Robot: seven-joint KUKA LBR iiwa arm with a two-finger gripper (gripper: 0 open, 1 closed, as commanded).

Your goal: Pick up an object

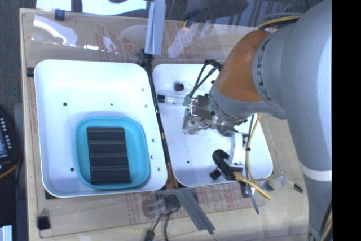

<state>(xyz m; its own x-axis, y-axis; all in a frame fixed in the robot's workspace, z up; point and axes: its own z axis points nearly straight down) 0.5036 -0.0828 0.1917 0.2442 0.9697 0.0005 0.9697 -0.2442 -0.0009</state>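
Wooden bench (34, 189) under two white bins (51, 82)

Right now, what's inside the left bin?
The left bin holds a light blue tray with a dark ribbed block lying in it. Whatever lies under the tray is covered, so I can't tell.

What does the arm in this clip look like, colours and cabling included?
The arm is bulky, rounded and grey, with an orange band above the wrist. Black and yellow cables run along the wrist. The gripper is a compact silver metal assembly.
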